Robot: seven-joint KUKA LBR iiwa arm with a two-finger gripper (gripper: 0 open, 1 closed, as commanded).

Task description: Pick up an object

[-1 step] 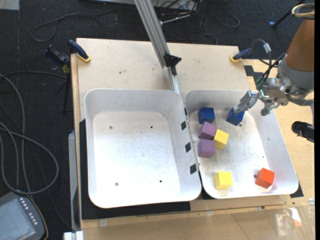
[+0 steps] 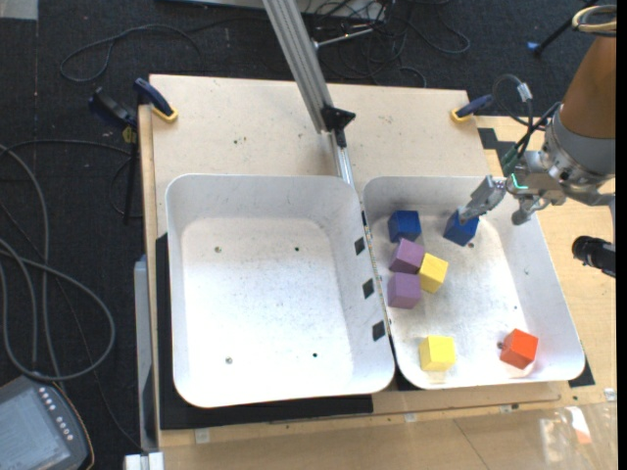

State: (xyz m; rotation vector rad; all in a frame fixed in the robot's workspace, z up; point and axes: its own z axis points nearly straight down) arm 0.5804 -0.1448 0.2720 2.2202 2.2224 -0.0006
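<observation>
Blue cube (image 2: 460, 230) sits in the right white bin (image 2: 549, 292), up at about one o'clock, touching the tip of the grey pincer (image 2: 477, 206). I cannot tell if the pincer is gripping it. Another blue cube (image 2: 404, 225) lies at eleven o'clock. Two purple cubes (image 2: 407, 256) (image 2: 404, 290) and a yellow cube (image 2: 433, 272) crowd the middle. A second yellow cube (image 2: 437, 352) rests at six o'clock, and an orange cube (image 2: 519, 348) at five.

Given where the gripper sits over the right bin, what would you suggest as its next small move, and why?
Probably a short lift straight up. The gripper sits at the top of a blue cube, which looks tilted near the right bin's far wall; rising slightly would show whether the cube comes along.
</observation>
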